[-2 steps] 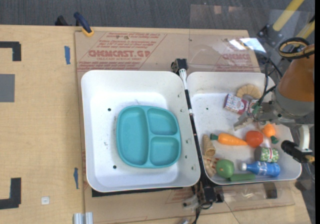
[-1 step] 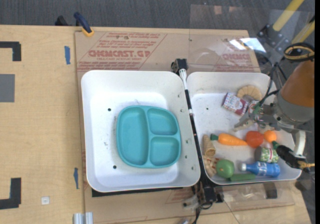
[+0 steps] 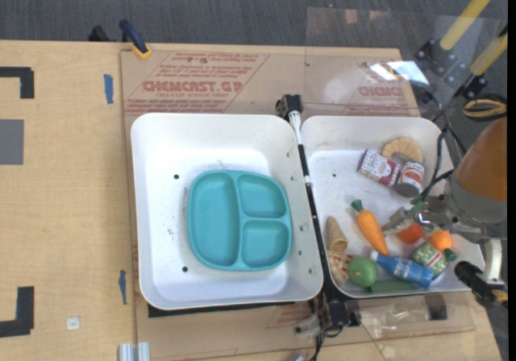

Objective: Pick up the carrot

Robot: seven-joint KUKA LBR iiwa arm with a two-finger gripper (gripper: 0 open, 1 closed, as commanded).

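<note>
At the left-centre of the frame, a shallow white plastic bin, bearing one teal plastic plate with three compartments, flat in its middle. Probably laid there as a place for serving, not as part of this pick.

Just right of it, wall against wall, a second shallow white plastic bin, crowded along its lower and right parts. At its lower left, a beige waffle-textured cone, lying close to the wall. Right of the cone, the orange toy carrot with a green leafy top, lying at a slant in the lower middle of this bin, green end toward the upper left, thick end free, thin end running down toward the other toys. Below it, a round green fruit toy and a blue plastic bottle lying on its side.

Higher up, a red and white small carton, a beige bread-like toy and a small can with a red label, well apart from the carrot.

Further right, the metal gripper, low and just beside the carrot, above a red round toy. Nothing seen held; released or clenched, cannot tell. Judged as an approach, with the grasp not yet done. Risk: nudging the neighbours instead of the carrot.
</note>
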